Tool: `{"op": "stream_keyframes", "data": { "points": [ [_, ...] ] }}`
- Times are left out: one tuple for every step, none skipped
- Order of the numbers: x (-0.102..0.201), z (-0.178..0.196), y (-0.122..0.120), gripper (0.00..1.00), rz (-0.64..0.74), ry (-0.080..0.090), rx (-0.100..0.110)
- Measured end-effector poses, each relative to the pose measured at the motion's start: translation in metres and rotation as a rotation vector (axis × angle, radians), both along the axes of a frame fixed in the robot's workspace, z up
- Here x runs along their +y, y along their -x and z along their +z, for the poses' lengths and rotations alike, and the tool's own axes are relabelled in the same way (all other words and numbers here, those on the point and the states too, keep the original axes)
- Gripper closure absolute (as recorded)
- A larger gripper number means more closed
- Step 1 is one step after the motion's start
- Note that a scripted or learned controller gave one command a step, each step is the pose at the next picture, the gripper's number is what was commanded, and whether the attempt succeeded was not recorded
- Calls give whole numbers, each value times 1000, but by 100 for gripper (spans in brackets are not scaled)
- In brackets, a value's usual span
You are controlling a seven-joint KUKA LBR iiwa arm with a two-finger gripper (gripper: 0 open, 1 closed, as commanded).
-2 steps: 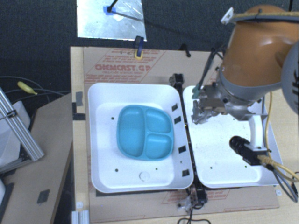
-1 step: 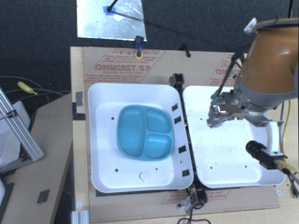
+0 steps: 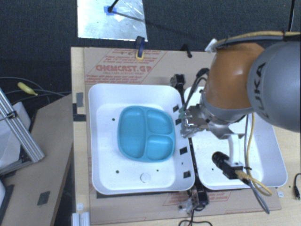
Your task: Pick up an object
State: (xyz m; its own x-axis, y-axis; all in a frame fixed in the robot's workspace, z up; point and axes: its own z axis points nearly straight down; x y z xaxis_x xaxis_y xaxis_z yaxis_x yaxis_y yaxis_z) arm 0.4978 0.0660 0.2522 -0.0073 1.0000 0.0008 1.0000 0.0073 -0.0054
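Hangs low over the right bin (image 3: 277,173). Cannot tell the gripper's (image 3: 188,124) state. Blue divided plate (image 3: 145,133) just left of it, flat in the left bin (image 3: 101,126). Not picked up yet; grab and lift left.

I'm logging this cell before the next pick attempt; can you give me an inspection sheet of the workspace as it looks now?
Surface: bench covered by printed cardboard, bearing a left bin and a right bin.
Job's things: blue divided plate lying flat in the left bin, plus a small white disc near its front wall.
Clutter: yellow-and-blue clamp on the cardboard's far edge.
Grippers: gripper hidden under the arm's wrist, which hangs over the right bin.
Cables: yellow cable down the arm.
Surroundings: shiny sheet on dark floor; aluminium rail at left.
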Motion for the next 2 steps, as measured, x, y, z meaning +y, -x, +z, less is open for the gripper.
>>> {"op": "stream_keyframes", "data": {
  "points": [
    [35, 69, 11, 100, 0, -2, -12],
    [17, 192, 10, 100, -4, -3, -23]
  ]
}}
